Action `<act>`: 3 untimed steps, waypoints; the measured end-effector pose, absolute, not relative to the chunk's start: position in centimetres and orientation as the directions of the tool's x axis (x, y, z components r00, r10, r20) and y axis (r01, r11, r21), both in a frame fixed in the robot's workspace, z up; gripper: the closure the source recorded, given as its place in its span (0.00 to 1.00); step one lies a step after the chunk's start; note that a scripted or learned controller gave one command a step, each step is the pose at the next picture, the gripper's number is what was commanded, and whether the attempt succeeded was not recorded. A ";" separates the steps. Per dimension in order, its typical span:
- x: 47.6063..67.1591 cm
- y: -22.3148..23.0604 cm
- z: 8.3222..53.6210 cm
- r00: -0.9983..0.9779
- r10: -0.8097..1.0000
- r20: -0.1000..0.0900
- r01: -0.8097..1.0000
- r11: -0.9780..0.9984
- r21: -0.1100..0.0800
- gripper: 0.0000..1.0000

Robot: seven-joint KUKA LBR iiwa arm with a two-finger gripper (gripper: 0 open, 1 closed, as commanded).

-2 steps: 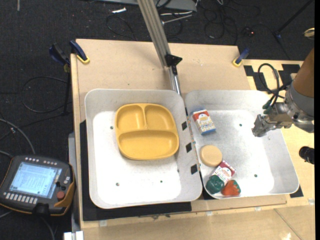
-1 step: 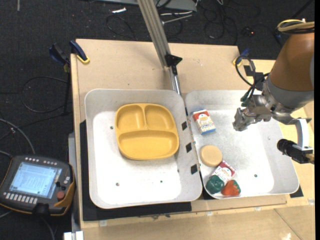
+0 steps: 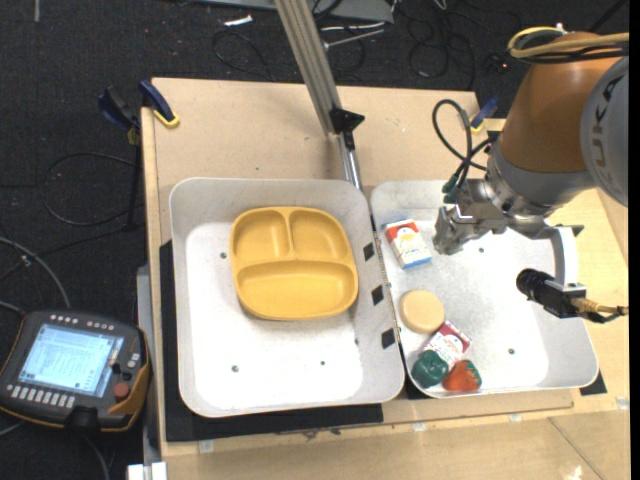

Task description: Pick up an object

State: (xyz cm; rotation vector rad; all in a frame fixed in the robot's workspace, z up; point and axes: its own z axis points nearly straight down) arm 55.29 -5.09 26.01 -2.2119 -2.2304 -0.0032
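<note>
In the right bin (image 3: pixel 520 308) a small white and red carton (image 3: pixel 407 244) lies near the far left corner. A round tan disc (image 3: pixel 422 311) rests below it. At the near left corner sit a red and white packet (image 3: pixel 449 343), a green piece (image 3: pixel 431 368) and a red piece (image 3: pixel 462 375), close together. My gripper (image 3: pixel 450 235) hangs over the far part of this bin, just right of the carton. Nothing shows between its fingers.
The left bin (image 3: pixel 200 368) holds a yellow divided plate (image 3: pixel 294 262). A slanted metal pole (image 3: pixel 312 53) crosses the back of the bench. A teach pendant (image 3: pixel 70 368) lies off the bench at the lower left. A black camera bracket (image 3: pixel 550 288) hangs off the wrist.
</note>
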 end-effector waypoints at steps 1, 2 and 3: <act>57.0 -0.3 25.1 -0.008 1.000 0.001 1.000 0.008 0.001 1.00; 57.7 5.2 25.7 -0.008 1.000 0.002 1.000 0.008 0.001 1.00; 58.8 9.9 24.3 -0.007 1.000 0.001 1.000 0.007 0.000 1.00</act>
